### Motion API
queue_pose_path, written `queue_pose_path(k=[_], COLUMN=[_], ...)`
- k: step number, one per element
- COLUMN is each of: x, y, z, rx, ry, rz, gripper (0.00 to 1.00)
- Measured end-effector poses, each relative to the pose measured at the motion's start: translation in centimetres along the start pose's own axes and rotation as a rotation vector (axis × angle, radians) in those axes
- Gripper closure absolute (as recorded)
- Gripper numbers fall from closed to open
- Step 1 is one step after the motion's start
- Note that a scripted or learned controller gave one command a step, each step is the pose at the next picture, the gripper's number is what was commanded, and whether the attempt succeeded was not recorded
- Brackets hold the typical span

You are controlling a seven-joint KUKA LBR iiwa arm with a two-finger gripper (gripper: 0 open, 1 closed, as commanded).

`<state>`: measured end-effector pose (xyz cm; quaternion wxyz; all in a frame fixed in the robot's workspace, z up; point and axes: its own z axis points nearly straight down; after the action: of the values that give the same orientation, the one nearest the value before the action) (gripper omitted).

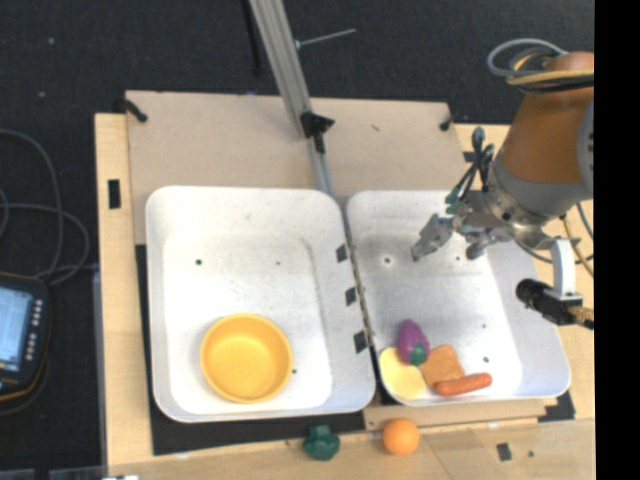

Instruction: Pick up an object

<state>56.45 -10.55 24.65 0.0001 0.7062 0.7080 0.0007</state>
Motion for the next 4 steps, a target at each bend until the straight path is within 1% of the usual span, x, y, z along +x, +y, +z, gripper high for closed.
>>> queue_pose_path(k=[1,2,3,4], x=[0.0,0.3,0.4,0.2], y=[0.0,0.6,0.1,0.0], z=[0.0,5.7,10.1,14.8], rx=[-0.001,0.001,0.004,0.002], ry=[0.0,-0.001,-0.002,-0.003], rz=[0.001,0.005,0.004,0.004], gripper=[0.0,0.0,0.0,0.0])
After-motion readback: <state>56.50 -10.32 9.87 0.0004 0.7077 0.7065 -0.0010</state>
